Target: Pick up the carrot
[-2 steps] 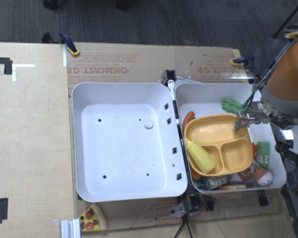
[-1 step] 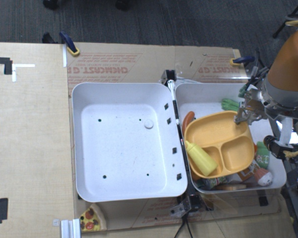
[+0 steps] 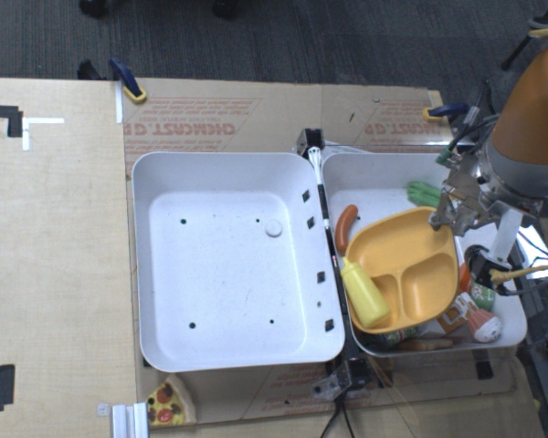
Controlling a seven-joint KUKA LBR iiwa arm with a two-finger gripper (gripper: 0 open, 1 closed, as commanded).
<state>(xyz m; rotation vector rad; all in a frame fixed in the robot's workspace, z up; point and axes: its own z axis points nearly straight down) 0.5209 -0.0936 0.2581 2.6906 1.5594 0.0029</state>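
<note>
**Spotter:** Cardboard covers the bench (image 3: 283, 117) under both bins. Your pincer (image 3: 446, 213) hangs in the right bin (image 3: 384, 161), right over the near rim of the yellow plate (image 3: 411, 272).

**Checker:** Is it wide or narrow?

**Spotter:** You cannot tell from this angle; the wrist hides the tips. Nothing shows as held.

**Checker:** Where is the carrot?

**Spotter:** My best guess is the orange-red stick (image 3: 347, 226). It lies across the plate from the pincer, against the bin wall next to the left bin (image 3: 219, 162). It is well apart from the pincer, and I am not sure it is the carrot. An orange sliver also peeks from under the plate's edge, just below the pincer.

**Checker:** What could go wrong for you?

**Spotter:** If you close here, you will likely clamp the plate rim or the green piece (image 3: 425, 192) just beside the pincer, not the carrot. A lift would then tip the plate and shove the yellow block (image 3: 365, 295) and the bottle (image 3: 475, 316) about.

**Checker:** And at the stick?

**Spotter:** It sits tight between wall and plate, so the pincer could land on the bin wall or the rim and slip off.
</note>
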